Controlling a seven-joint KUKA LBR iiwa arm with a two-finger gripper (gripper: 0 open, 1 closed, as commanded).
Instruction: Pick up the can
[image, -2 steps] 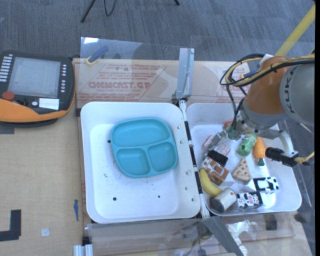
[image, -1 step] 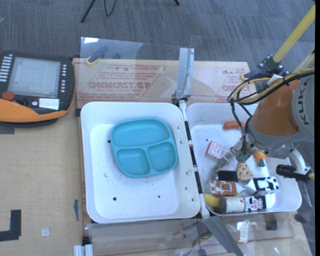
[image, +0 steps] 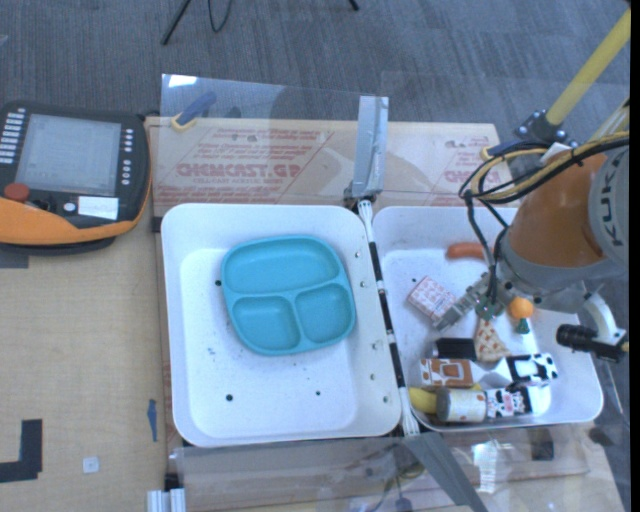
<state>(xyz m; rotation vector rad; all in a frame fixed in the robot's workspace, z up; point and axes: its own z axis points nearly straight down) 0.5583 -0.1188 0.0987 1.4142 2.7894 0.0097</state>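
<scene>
Grey carpet floor lies beyond the desk's far edge; the desk is pale wood, evenly lit.

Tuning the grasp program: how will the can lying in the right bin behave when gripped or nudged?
The can lies on its side, so a nudge would probably roll it. Its round, likely smooth wall may slip. The banana and cartons touching it may shift too.

Toys crowd the can; left bin edges lie open
</scene>
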